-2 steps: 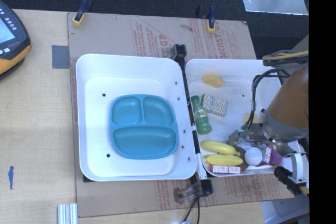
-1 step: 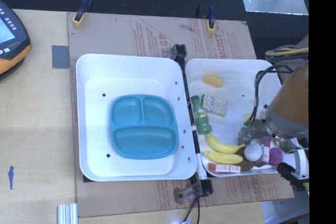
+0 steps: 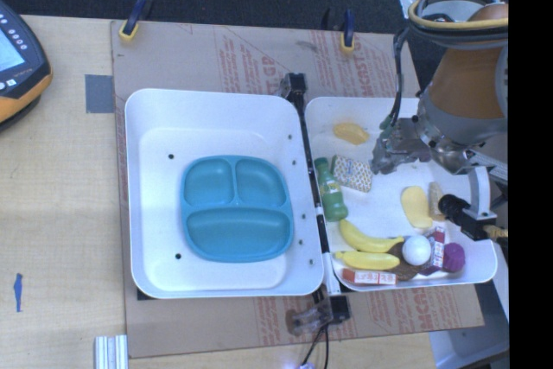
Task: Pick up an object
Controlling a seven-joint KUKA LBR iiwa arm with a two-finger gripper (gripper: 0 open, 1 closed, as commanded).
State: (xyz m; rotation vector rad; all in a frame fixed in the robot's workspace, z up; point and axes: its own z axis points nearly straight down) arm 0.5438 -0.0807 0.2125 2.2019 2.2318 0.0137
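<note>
Bananas (image 3: pixel 367 246) foremost, cardboard (image 3: pixel 216 56) printed red, perhaps unreadable

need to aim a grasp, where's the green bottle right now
The green bottle lies in the right bin, against its left wall, just left of the patterned packet and above the bananas.
</note>
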